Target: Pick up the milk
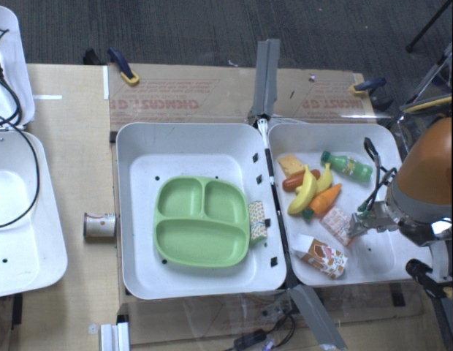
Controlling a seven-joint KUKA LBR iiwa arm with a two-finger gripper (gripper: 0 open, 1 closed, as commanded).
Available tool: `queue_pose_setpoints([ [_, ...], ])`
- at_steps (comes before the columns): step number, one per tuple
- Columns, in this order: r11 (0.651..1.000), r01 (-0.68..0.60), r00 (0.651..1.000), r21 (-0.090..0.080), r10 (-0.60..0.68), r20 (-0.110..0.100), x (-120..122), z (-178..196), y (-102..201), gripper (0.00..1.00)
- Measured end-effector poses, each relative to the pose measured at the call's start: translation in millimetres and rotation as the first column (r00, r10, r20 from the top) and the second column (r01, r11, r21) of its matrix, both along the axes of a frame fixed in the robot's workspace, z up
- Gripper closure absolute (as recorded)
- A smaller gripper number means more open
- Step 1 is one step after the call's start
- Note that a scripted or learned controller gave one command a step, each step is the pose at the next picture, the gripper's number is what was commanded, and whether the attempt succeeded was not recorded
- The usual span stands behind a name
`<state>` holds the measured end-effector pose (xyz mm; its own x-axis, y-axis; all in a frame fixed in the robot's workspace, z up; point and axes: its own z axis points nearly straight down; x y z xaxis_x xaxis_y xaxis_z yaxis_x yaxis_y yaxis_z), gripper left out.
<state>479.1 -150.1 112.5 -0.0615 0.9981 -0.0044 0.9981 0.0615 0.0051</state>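
Where cardboard [212, 97] reads "CHEMCO2T" mirrored, milk [321, 257] label illegible

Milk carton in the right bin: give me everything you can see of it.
The milk carton is a small box, white at its left end with a brown and orange printed panel, cardboard by the look. It lies on its side, slanted, near the right bin's front edge. A pinkish packet sits just above it; contact is unclear. The gripper sits up and to its right, apart from it.

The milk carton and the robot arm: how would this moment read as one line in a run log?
task: pick up milk | milk carton: lying in right bin, not held | gripper: low, beside it | status: not picked
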Motion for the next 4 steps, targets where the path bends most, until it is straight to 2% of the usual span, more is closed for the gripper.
queue_pose_setpoints([
  [1, 0.975, 0.222, 0.975, -0.001, -0.222, 0.015, 3.1, -12.4, 46.5, 1.0],
  [2, 0.977, 0.214, 0.977, 0.006, -0.214, 0.009, 3.1, -14.7, 52.3, 0.0],
  [3, 0.999, -0.048, 0.999, -0.003, 0.048, 0.003, 0.3, -15.8, 50.6, 0.0],
  [4, 0.982, -0.191, 0.982, -0.001, 0.191, 0.001, 5.9, -16.0, 45.4, 0.0],
])
